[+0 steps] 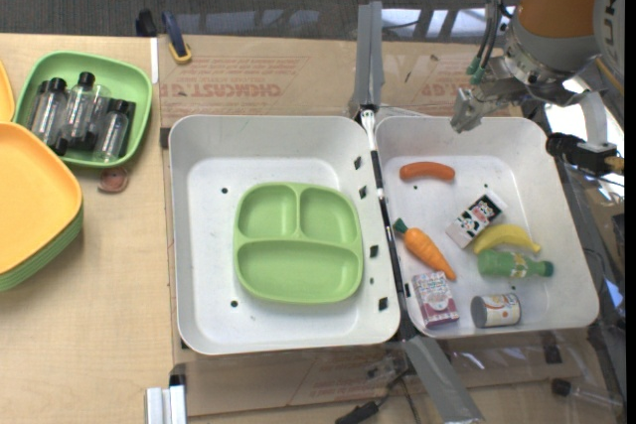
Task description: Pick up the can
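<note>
The right bin (566, 213) is holding the can (496, 310), lying on its side near the front wall. It is likely light, rigid and slippery; grasping across its body seems best. The hand (467, 114) is hovering at the far rim; its state cannot be determined.

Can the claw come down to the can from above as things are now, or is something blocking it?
Probably yes. The can lies on its side near the front of the right bin, nothing on top. The green bottle is close behind it, and the claw is at the far rim.

Two white bins (189, 213), one green plate (298, 243), one can (496, 310), one carrot (427, 248), one banana (507, 236).
</note>
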Controlling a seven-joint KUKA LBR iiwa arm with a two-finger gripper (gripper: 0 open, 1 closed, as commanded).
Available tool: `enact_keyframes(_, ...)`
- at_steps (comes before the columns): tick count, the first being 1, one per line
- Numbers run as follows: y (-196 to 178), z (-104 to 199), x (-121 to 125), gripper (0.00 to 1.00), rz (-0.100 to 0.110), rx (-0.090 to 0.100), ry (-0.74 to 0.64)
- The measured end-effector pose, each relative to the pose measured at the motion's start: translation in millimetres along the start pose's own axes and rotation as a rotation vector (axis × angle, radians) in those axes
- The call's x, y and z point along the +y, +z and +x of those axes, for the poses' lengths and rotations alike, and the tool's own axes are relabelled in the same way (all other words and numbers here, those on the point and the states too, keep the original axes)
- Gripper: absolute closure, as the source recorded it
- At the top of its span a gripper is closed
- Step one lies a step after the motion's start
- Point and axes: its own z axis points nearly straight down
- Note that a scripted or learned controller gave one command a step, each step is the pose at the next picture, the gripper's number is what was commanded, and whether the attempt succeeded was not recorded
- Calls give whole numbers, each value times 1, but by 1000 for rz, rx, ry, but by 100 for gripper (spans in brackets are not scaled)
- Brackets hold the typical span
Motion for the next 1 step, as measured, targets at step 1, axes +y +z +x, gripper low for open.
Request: enact_keyframes(1,24,15,30,100,-1,-1,34)
